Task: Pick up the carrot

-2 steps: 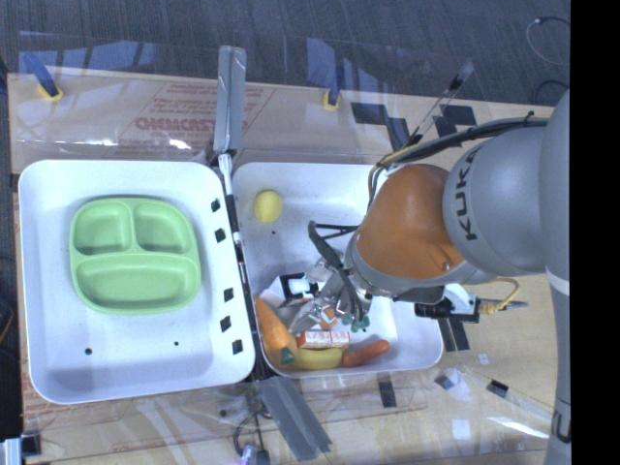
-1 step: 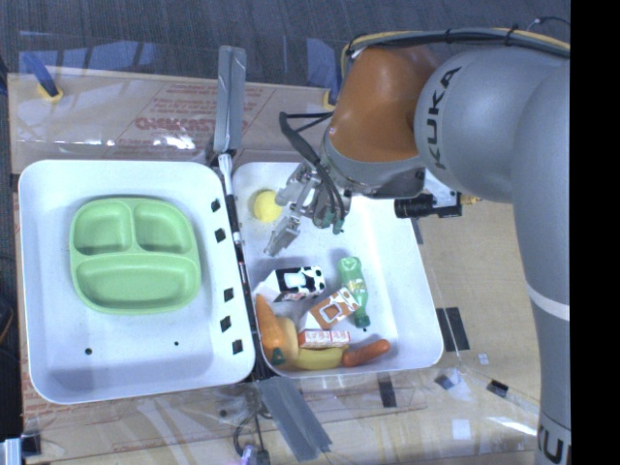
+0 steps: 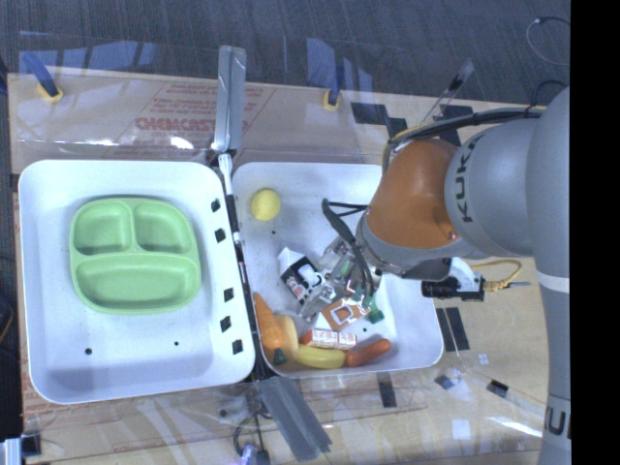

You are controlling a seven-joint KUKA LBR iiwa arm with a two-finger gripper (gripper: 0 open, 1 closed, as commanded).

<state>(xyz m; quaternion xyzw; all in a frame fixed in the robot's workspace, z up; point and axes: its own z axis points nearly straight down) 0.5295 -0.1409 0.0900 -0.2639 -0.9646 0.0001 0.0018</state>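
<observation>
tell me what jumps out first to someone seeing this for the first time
The big grey arm with its orange band reaches in from the right over the right bin. In the left bin lies a green divided tray. Along the right bin's near edge crowd a carrot, a banana and other toy food, with a yellow ball alone near the far side.

Colour key. Two white bins: the left bin (image 3: 39,260) holds a pale green divided plate (image 3: 136,255); the right bin (image 3: 291,177) holds the mixed items. Carrot (image 3: 273,329): orange, at 7 o'clock in the right bin. Banana (image 3: 320,357): yellow. Sausage-like piece (image 3: 368,353): reddish-orange. Ball (image 3: 265,203): yellow, at 11 o'clock. Small carton (image 3: 300,275): white with black print. Arm (image 3: 504,192): grey with an orange band (image 3: 417,197). Worktop (image 3: 126,114): tan, with red lettering and blue tape tabs.
</observation>
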